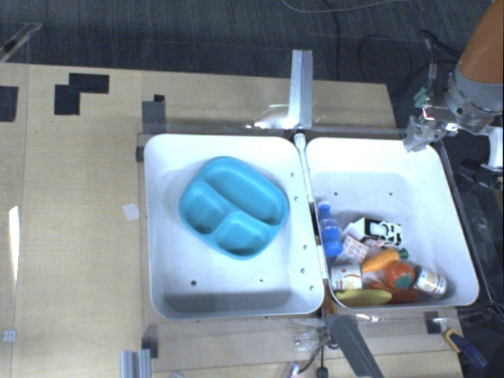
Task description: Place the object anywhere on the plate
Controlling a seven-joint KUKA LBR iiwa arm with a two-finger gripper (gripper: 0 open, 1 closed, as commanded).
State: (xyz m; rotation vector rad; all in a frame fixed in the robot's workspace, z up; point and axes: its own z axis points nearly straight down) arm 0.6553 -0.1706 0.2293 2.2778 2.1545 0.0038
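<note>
A blue plate (233, 204) with three compartments lies in the left white bin (173, 282). The right bin (378, 172) holds a pile of small objects in its near part: a blue bottle (329, 231), a black-and-white item (383, 231), an orange and red piece (391, 270), a yellow piece (364, 296) and a small can (431, 283). My gripper (418, 136) hangs over the far right corner of the right bin, well away from the pile and the plate. Nothing shows between its fingers.
A metal post (302, 89) stands upright behind the divider between the two bins. Cables (346, 14) run across the dark floor at the back. Black marks (79, 91) sit on the bench at the far left.
</note>
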